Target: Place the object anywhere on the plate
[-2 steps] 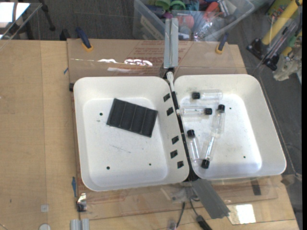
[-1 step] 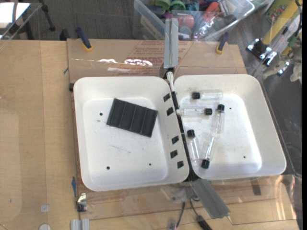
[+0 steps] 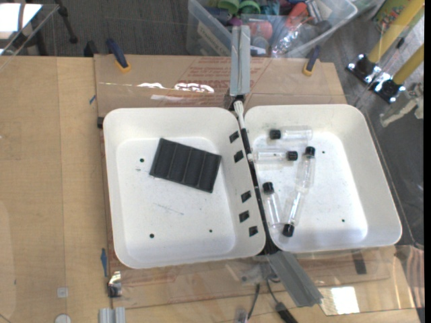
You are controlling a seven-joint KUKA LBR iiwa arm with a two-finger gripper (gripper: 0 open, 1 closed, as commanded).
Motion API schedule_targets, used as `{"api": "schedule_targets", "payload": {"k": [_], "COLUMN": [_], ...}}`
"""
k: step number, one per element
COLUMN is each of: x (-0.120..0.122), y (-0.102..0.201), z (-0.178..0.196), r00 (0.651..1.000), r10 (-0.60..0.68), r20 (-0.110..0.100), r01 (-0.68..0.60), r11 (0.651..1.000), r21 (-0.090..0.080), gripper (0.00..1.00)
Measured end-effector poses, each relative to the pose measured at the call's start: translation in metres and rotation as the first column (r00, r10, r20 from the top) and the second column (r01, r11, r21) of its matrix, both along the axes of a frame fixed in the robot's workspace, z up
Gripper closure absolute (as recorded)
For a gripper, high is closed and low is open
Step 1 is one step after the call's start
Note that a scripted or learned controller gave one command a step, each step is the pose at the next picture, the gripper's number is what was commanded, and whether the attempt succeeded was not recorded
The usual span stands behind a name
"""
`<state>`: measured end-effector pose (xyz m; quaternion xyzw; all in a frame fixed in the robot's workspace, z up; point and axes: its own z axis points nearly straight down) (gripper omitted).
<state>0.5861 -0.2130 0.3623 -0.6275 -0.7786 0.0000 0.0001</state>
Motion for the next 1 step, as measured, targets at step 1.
{"api": "schedule_targets", "payload": {"k": [1], "x": [0.001], "y": [-0.0005], "z": [0.0109], "r00": [1.0], "r10": [-0.001], "r20": [0.005], "r01": [0.001], "r11": [1.0], "r21": [-0.002], "gripper": [1.0]}}
